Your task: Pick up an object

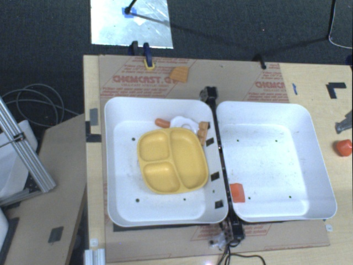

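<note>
Half of a white item [185,124] hides behind the yellow tray [172,160]; the pincer's [343,125] state is unreadable at frame edge.

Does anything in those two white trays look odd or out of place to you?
Mostly tidy. In the left bin, the yellow divided plate sits askew, partly covering a white item. A small orange block lies by itself in the right bin.

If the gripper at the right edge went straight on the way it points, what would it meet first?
The gripper seems to point left, so probably the right bin's rim first, though its height is unclear.
</note>
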Available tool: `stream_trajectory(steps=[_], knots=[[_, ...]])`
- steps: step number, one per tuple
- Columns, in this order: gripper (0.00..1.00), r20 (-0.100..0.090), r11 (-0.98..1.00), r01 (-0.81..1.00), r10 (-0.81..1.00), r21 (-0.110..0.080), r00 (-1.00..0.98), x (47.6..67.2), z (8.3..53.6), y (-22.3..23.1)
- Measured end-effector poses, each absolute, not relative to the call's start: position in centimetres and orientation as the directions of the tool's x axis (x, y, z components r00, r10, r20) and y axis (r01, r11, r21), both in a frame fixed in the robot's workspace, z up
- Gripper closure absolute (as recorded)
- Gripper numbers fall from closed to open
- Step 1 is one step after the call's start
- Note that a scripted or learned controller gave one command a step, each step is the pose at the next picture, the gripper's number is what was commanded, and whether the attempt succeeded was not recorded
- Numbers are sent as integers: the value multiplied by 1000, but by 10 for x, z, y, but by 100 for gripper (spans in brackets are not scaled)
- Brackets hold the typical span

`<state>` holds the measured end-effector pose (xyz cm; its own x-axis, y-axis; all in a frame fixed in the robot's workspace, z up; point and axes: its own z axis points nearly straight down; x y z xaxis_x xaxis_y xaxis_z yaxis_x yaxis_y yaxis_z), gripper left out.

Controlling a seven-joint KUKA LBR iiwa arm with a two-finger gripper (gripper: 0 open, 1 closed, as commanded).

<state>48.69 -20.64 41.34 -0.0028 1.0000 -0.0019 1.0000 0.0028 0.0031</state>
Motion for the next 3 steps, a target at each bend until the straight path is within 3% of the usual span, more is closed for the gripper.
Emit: stream_trajectory(steps=[1,2,3], knots=[[0,4,11,1000,1000,-7,-10,487,309,-134],[0,3,10,1000,1000,-3,-10,487,241,-63],[0,-7,-5,1000,1000,17,5,487,363,-144]])
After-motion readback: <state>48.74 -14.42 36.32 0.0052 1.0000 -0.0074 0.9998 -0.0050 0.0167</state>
